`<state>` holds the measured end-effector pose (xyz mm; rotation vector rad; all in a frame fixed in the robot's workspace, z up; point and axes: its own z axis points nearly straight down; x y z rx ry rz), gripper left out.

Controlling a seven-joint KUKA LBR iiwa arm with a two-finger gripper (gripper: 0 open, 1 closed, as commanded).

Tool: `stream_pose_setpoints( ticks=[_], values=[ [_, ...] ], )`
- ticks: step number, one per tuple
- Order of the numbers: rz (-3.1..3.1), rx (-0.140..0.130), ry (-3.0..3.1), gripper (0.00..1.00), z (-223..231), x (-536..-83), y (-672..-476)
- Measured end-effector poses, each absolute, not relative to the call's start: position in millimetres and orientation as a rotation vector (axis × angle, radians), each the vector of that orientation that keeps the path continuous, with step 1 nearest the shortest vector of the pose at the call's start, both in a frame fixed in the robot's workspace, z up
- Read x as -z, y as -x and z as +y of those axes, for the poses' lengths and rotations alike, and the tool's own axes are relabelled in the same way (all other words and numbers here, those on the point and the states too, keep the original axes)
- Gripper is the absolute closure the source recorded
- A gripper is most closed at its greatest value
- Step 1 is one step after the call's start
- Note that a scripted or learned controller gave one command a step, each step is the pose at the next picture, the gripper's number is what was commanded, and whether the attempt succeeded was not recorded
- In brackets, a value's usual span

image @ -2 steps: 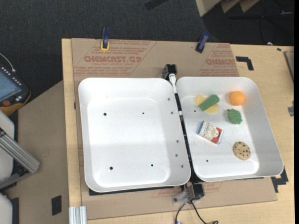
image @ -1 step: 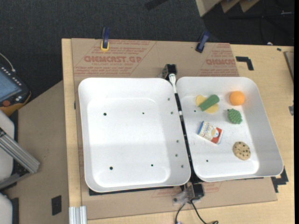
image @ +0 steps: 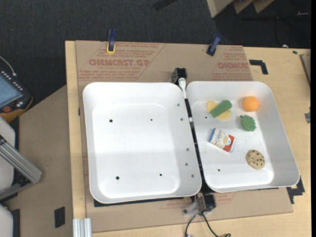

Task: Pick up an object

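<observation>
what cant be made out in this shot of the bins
- Yellow item in the camera view: green piece lies across it, hiding its shape.
- Small carton: label print too small to read.
- Spiky green thing: too small to identify.
- Right bin: near corner covers the board beneath.

We cannot make out the print on the small white carton (image: 221, 140) in the right bin (image: 281, 132); only red and blue patches show. The yellow piece (image: 223, 115) is partly covered by the green item (image: 220, 108) lying across it. The right bin's near right corner hides part of the black bracket (image: 295, 192). The blue screen (image: 9, 92) is cut off at the left edge.
</observation>
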<state>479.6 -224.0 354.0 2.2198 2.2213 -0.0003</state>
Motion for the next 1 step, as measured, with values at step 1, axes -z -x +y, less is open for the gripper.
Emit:
stream_pose_setpoints(
  ticks=[1],
  values=[
    [2.218,0.0,-2.217,1.0,-224.5,-354.8,-489.7]
  ],
)
